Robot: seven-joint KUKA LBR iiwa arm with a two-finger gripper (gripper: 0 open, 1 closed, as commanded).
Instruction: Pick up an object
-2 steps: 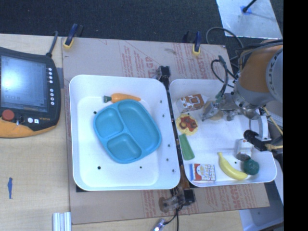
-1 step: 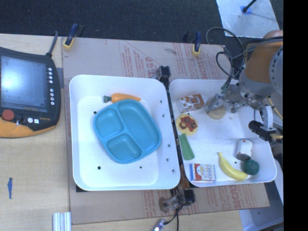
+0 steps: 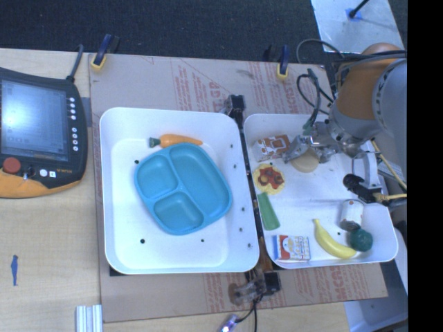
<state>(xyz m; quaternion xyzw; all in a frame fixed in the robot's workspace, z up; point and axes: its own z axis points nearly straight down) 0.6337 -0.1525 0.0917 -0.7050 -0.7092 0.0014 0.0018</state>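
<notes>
My gripper reaches into the right bin from the right and hangs low over its back part. Right under it, partly hidden, lies a tan rounded object. A brown and white packet lies just left of the gripper. In front of that are a round pizza-like toy and a green cucumber. Along the front of the bin sit a small box, a yellow banana, a dark green ball and a small white can.
The left bin holds a blue divided plate and an orange carrot behind it. A tablet controller lies on the bench at far left. Cables loop above the arm's wrist.
</notes>
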